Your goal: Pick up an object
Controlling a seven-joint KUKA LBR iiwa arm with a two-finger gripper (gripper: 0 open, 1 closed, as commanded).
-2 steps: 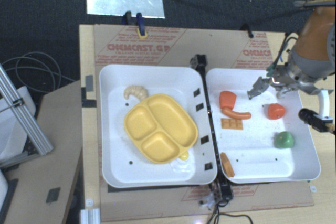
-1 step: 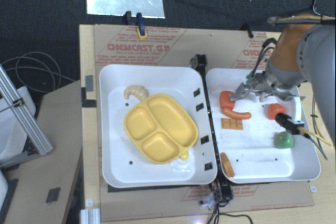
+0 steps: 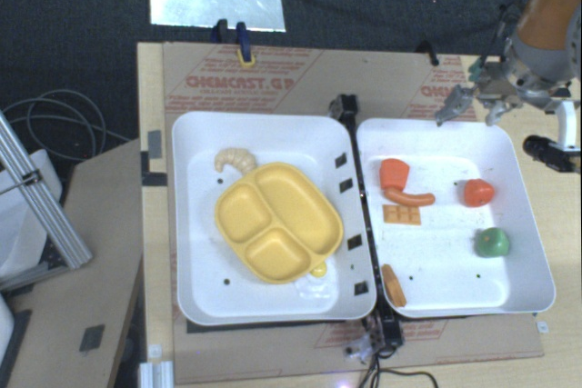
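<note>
From the camera above the bench, two shallow white bins are seen side by side, their inner rims meeting along a dark hinge-like strip. The left bin (image 3: 195, 136) is largely taken up by a yellow divided plate (image 3: 278, 221), set at a slant, with a pale croissant (image 3: 235, 160) touching its upper left edge; little free floor is left there. The right bin (image 3: 523, 168) is more open: an orange cup (image 3: 394, 173) stands near the upper left, with a sausage (image 3: 411, 197) just below it, its long axis running left to right with a slight curve. A waffle (image 3: 402, 214) lies beneath the sausage, a tomato (image 3: 477, 193) and a green fruit (image 3: 492, 242) are kept near the right wall, and a carrot (image 3: 393, 284) lies against the lower left rim, pointing down and right. The gripper (image 3: 474, 108) is seen over the far rim of the right bin, its fingers spread apart, with nothing between them.
</note>
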